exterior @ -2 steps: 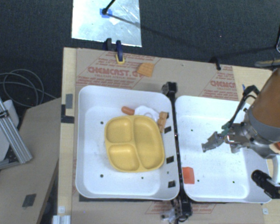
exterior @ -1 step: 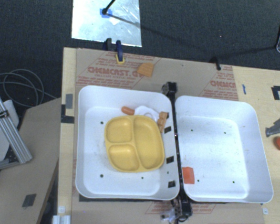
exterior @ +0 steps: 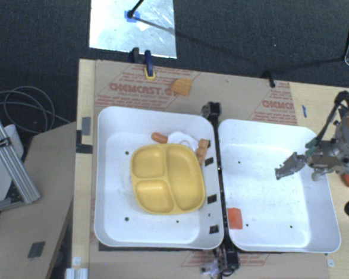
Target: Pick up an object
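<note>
My gripper (exterior: 284, 168) hangs over the right bin (exterior: 311, 235), in its upper right part, pointing left. No object shows at its tip. A small orange-red block (exterior: 234, 217) lies in that bin's near left corner, well away from the gripper. In the left bin (exterior: 106, 220) a yellow divided plate (exterior: 167, 179) takes up the middle. Behind the plate lie an orange sausage-shaped piece (exterior: 159, 138), a white object (exterior: 182, 140) and a small tan block (exterior: 202, 150).
A tan piece (exterior: 181, 86) rests on the cardboard behind the left bin, near a yellow and blue clamp (exterior: 148, 65). A shiny foil sheet (exterior: 135, 20) lies on the floor beyond. A black divider strip (exterior: 216, 186) runs between the bins.
</note>
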Motion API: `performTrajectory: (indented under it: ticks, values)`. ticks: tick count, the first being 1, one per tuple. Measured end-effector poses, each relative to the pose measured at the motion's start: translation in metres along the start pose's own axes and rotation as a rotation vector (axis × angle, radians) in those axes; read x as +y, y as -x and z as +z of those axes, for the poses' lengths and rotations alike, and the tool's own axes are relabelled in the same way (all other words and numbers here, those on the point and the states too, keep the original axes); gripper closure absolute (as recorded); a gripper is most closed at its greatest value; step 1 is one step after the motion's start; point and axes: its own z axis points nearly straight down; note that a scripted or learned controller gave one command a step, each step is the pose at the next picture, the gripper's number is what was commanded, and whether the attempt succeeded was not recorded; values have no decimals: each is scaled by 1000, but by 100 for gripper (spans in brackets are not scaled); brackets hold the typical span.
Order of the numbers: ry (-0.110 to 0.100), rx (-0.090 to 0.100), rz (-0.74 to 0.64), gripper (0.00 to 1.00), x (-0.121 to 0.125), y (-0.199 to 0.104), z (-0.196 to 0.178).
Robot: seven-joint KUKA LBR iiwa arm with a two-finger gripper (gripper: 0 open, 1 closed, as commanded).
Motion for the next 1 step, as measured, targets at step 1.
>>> performTrajectory:
  ticks: [1]
  values:
    - [-1, -1, 2, 0, -3, -72, 61]
